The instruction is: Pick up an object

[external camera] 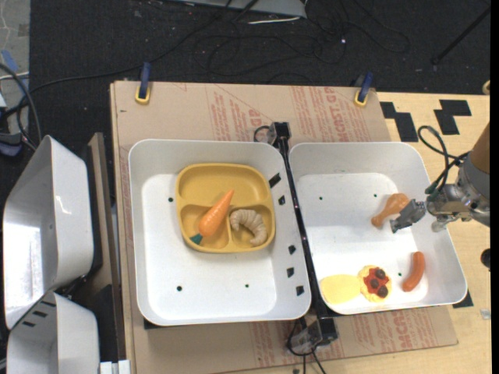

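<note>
Likely the target is the orange drumstick-shaped toy [389, 207], lying in the right bin [343, 170] just beside the jaws [408, 215]; whether those are wide or narrow I cannot tell. A glancing contact could shove it away. The bin wall crowds the right; open floor lies left.

Two white bins sit side by side on the brown tabletop [234, 115]. In the left bin [156, 287] a yellow plate [195, 181] holds a toy carrot [216, 213] and a pale shrimp [249, 223]. In the right bin [343, 162] the claw [411, 215] hangs just beside an orange drumstick [390, 208]. Lower down lie a red sausage [414, 271], a yellow slice [339, 288], and a yellow piece with dark berries [376, 282].
</note>
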Controlling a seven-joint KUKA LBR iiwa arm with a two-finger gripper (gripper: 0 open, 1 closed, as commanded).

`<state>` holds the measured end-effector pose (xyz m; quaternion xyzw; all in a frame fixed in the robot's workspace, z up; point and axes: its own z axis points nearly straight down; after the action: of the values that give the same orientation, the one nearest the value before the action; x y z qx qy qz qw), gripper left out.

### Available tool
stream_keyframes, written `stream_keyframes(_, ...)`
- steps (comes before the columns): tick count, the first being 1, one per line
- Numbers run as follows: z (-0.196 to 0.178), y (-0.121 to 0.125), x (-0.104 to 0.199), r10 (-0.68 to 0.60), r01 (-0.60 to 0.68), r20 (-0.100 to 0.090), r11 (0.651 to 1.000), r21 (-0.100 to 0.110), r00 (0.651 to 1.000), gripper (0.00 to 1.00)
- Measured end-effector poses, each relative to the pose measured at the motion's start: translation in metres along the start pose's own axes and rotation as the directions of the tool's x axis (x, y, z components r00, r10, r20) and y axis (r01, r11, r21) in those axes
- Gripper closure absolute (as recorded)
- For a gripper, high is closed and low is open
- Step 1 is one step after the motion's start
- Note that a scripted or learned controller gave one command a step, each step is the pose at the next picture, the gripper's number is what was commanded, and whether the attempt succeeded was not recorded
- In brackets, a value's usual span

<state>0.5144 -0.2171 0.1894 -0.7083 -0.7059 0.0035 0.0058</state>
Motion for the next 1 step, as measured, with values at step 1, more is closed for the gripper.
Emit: stream_keyframes(1,-0.0069,0.0034,0.0004,-0.004,0.004,0.004,1.000,-0.013,1.000,0.00)
